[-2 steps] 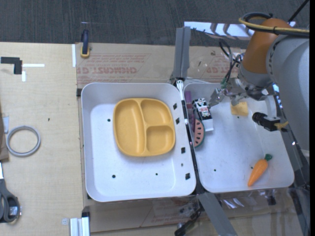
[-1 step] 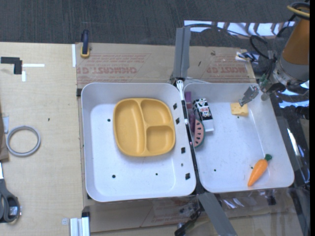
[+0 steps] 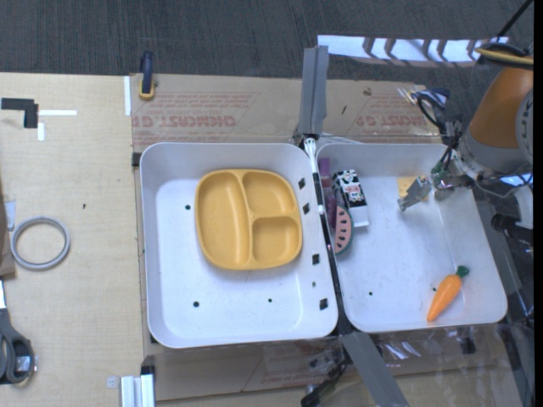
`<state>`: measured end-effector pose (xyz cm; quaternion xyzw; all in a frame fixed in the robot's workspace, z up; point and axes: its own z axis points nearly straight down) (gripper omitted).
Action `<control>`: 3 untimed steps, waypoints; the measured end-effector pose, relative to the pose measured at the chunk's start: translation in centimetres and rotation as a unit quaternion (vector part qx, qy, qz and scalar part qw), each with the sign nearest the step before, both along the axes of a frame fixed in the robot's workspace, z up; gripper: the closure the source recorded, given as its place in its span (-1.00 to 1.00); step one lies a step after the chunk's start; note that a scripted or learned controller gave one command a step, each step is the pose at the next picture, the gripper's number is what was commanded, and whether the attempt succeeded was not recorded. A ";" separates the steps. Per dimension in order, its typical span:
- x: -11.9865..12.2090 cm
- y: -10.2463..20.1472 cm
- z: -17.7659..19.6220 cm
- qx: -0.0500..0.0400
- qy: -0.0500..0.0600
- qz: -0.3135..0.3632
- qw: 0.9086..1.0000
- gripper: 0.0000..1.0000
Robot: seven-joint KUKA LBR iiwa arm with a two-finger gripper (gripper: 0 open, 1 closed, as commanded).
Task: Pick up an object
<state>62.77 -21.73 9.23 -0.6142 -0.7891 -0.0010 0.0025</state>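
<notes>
1. Pincer (image 3: 413, 195) sits low over the far part of the right bin (image 3: 475, 312), reaching in from the right; can't tell its state, too small and blurred.
2. A small yellow piece (image 3: 410, 184) lies just beside the pincer, on its far side; can't tell if they touch.
3. Arm (image 3: 501, 113), grey w/ orange band, is right of and beyond the pincer.
4. Toy carrot (image 3: 445, 295), orange w/ green top, lies well nearer the camera than the pincer, slightly right, in the same bin, near the near wall.
5. Left of the pincer, by the bin's left wall: a black-and-white box (image 3: 349, 195), and just nearer the camera a watermelon-slice toy (image 3: 341, 231).
6. Further left, in the left bin (image 3: 161, 312): a yellow divided plate (image 3: 249, 219), three compartments, upright.
7. Far left, on the bare wooden surface (image 3: 85, 312): a grey ring (image 3: 38, 242).
</notes>
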 end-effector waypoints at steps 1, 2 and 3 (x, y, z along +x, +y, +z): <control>3.2 0.2 -0.1 0.002 0.002 -0.031 1.000 -1.00; 3.5 0.0 1.3 -0.003 -0.005 -0.030 1.000 1.00; 3.4 0.1 1.1 -0.001 -0.002 -0.029 1.000 -1.00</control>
